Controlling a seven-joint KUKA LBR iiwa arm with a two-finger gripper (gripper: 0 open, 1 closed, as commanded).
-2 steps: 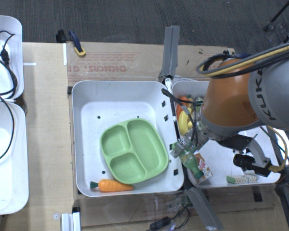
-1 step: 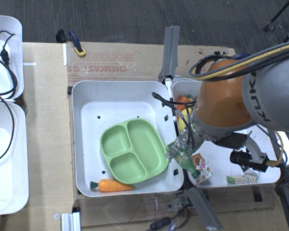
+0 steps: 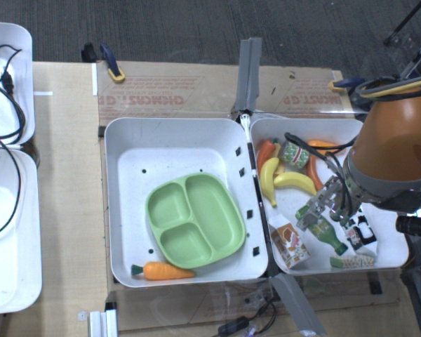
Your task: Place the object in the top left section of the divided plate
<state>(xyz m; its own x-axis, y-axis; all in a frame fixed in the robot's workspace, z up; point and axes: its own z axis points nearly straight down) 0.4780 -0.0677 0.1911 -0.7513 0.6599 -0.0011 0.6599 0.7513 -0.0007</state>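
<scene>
Right now the gripper (image 3: 328, 203) hangs low over the right bin (image 3: 386, 251), directly above a green bottle (image 3: 325, 232) lying among the clutter there. Whether it grips anything I cannot tell; the mechanism is a tangle of metal and cable from this angle, and nothing is plainly held by it. The bottle looks the likeliest object for the task: it lies on its side just below and under the gripper, its long axis slanting from upper left down to lower right, the narrower end apparently toward the lower right. Two bananas (image 3: 284, 179) curve just up and left of it, and a small carton (image 3: 290, 245) lies to its lower left.

The green divided plate (image 3: 195, 220) sits in the left bin (image 3: 126, 209), well apart to the gripper's left, across the wall between the bins. Its top left section is bare. A toy carrot (image 3: 163, 271) lies beside the plate's lower edge, not on it. I judge the pick not yet done.
</scene>
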